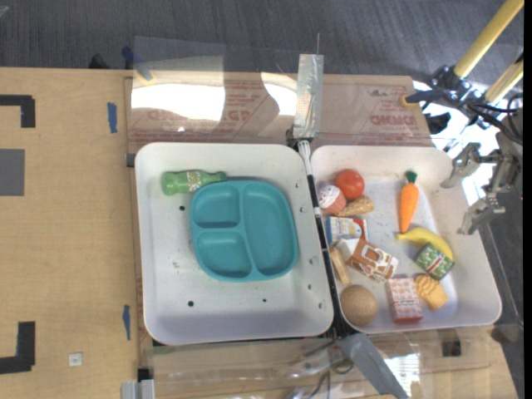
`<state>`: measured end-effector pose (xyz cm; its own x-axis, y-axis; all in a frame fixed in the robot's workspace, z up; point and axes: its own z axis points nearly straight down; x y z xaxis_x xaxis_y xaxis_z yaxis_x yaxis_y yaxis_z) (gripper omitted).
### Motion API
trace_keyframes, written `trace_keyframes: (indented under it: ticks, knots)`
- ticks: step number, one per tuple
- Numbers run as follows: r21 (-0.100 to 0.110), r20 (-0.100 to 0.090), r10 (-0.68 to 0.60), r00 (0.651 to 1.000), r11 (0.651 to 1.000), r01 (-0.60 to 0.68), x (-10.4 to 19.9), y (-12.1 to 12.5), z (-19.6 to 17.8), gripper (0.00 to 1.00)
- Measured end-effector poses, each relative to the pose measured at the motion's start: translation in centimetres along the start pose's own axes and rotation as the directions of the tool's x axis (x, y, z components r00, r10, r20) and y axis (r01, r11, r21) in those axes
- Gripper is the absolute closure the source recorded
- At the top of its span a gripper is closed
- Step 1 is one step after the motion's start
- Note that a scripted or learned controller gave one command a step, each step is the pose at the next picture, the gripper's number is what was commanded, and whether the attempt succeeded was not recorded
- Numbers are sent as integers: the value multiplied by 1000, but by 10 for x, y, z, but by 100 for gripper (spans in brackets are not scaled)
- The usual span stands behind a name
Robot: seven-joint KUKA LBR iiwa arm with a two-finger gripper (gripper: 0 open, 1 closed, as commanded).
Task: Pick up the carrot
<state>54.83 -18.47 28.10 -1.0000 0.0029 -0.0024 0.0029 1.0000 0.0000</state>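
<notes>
Seen from above the table, your gripper [480, 191] hangs at the right rim of the right bin [490, 293], its metal fingers apparently spread apart with nothing between them, though glare off the bright patch behind them makes that reading a cautious one. The carrot [407, 204] lies in the upper part of that same bin, to the view's left of the gripper and near it, with bare white floor between the two. Its long axis runs nearly up and down the view, green top toward the far wall and orange tip pointing down toward the banana [426, 240], which sits just beside that tip and may touch it. To the carrot's left, apart from it, are the red tomato [350, 182] and a clutter of small packets; below it lie a green can [433, 261], a red carton [403, 298] and a brown potato-like ball [359, 303]. The left bin [158, 306] holds a teal divided plate [243, 228] and a green bottle [190, 180], well away from the job. Your one arm is already on the carrot's side, so the move likely turns on a short shift leftward and down, with the fingers set across the carrot's width, not along its length, and kept clear of the banana.
</notes>
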Motion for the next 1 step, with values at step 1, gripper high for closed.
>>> trace_keyframes:
  ticks: [1]
  knots:
    - [-5,-9,-112,994,994,112,-30,25,132,0]
